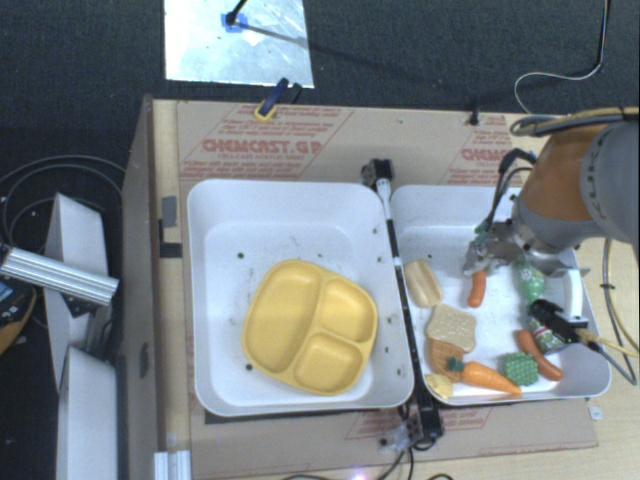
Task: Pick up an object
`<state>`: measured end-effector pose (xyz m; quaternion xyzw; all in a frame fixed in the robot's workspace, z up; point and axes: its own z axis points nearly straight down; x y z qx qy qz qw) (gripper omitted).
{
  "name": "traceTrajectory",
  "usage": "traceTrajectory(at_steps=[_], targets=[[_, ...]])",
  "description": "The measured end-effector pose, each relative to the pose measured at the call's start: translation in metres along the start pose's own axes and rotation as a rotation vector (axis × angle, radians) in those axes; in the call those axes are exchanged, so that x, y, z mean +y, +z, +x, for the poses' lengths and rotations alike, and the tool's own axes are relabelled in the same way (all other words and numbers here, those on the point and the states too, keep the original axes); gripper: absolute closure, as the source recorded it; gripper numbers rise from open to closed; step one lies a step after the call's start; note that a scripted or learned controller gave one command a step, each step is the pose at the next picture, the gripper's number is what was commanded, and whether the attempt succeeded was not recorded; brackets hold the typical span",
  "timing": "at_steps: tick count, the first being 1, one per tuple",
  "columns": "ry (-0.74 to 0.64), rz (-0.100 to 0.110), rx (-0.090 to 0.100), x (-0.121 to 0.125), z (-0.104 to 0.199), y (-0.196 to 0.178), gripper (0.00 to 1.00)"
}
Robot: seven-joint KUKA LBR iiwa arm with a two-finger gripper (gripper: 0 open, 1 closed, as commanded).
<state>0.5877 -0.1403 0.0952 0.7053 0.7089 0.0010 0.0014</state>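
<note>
Pincer (483, 259) apparently touching small sausage (477, 288).

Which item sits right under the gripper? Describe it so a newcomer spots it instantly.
Look in the right bin, the one holding the toy food. Just below the gripper lies a small orange-red sausage, standing lengthwise. Unlike the carrot at the bin's near edge, it is short, blunt and leafless.

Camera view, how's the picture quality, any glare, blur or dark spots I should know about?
In the camera view, the foil sheet on the dark floor glares bright; the white left bin looks slightly washed out; the yellow tray is evenly lit with a soft shadow at its edge; the gripper and the small toys near it in the right bin are soft and hard to resolve.
</note>
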Motion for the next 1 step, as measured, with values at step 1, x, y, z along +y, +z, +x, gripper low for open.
traceTrajectory(at_steps=[1], targets=[[-0.001,-0.004,0.0,0.0053,0.0509,-0.1091,1.0]])
